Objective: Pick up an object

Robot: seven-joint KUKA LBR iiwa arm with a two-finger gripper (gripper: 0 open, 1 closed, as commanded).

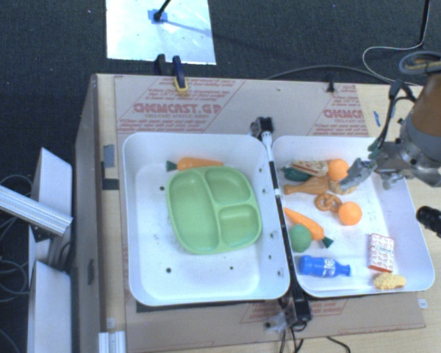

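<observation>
Here, over the right bin point(419, 259): grey gripper point(355, 176), reaching in from the right, low above the toy food, fingers slightly spread, pinching nothing visible. Just beside the tips: an orange ball point(338, 169), a chicken drumstick point(311, 187) and a pretzel point(327, 201) (whether touched, cannot tell). Farther down: second orange ball point(349, 213), carrot point(303, 223), green ball point(300, 237), blue bottle point(325, 267), red-white box point(381, 252). In the left bin point(151, 271): green divided plate point(214, 209), another carrot point(195, 163).
</observation>
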